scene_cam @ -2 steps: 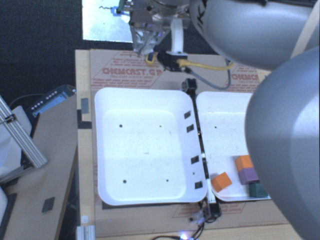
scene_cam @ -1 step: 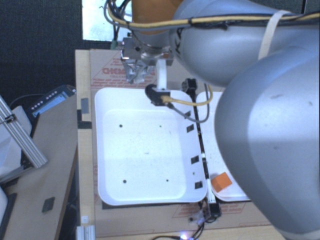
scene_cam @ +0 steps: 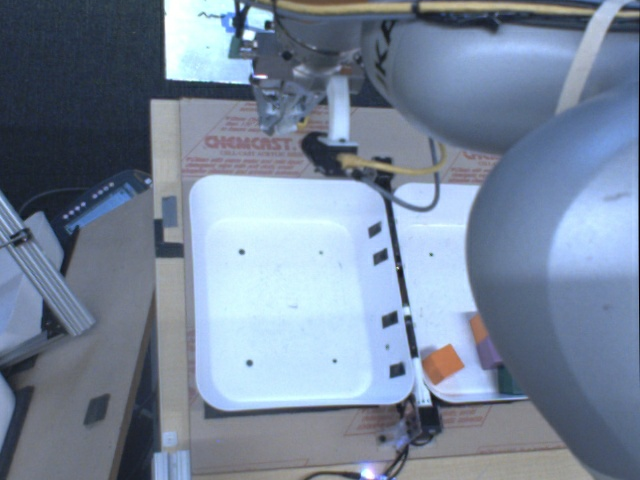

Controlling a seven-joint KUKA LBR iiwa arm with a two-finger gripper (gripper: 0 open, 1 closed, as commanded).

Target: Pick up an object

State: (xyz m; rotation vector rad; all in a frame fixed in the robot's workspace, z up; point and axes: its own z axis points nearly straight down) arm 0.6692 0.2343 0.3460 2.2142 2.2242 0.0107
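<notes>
Grey arm (scene_cam: pixel 520 168) looms closest. Its pincer (scene_cam: pixel 283 108) hangs above the bench's far edge, beyond the left bin (scene_cam: pixel 215 268), grip unreadable. An orange block (scene_cam: pixel 443 363) lies at the right bin's (scene_cam: pixel 440 258) near-left corner.

My bench (scene_cam: pixel 170 268) carries a printed cardboard sheet (scene_cam: pixel 240 138); on it two shallow white bins lie side by side, left bin (scene_cam: pixel 290 288) touching right bin (scene_cam: pixel 440 258)

The left bin (scene_cam: pixel 290 298) looks like smooth white plastic with a soft sheen, and it sits on matt brown cardboard (scene_cam: pixel 240 143) (printed in red). Above the bin, the gripper (scene_cam: pixel 283 108) is bare grey metal, and the arm (scene_cam: pixel 540 168) behind it has a smooth, semi-gloss grey shell.
</notes>
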